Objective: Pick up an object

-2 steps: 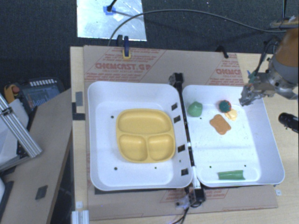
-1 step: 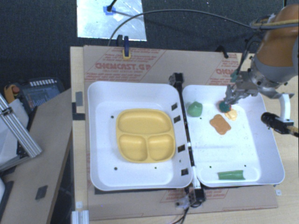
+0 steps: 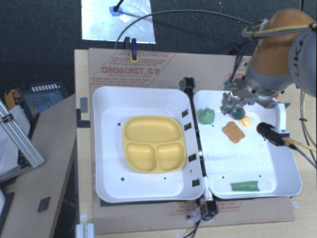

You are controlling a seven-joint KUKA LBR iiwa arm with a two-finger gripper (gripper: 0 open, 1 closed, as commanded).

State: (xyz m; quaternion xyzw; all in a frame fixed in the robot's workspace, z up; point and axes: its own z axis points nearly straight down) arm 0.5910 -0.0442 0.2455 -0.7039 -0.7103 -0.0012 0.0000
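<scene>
My gripper point(image 3: 231, 105) hangs low over the back of the right bin point(image 3: 277, 170), under the grey arm with its orange band. A small teal and red object point(image 3: 240, 113) lies right at its tip, partly hidden by it; I cannot make out whether it is held. A green round piece point(image 3: 206, 115) sits just left of the gripper. An orange-brown flat piece point(image 3: 233, 132) lies in front of it, with a small yellow piece point(image 3: 246, 121) beside that. A green bar point(image 3: 244, 185) rests near the bin's front edge.
The left bin point(image 3: 106, 148) holds a yellow divided plate point(image 3: 153, 143). A black divider with clips point(image 3: 194, 133) runs between the bins. A black cylindrical part with a cable point(image 3: 270, 132) juts over the right bin's right side.
</scene>
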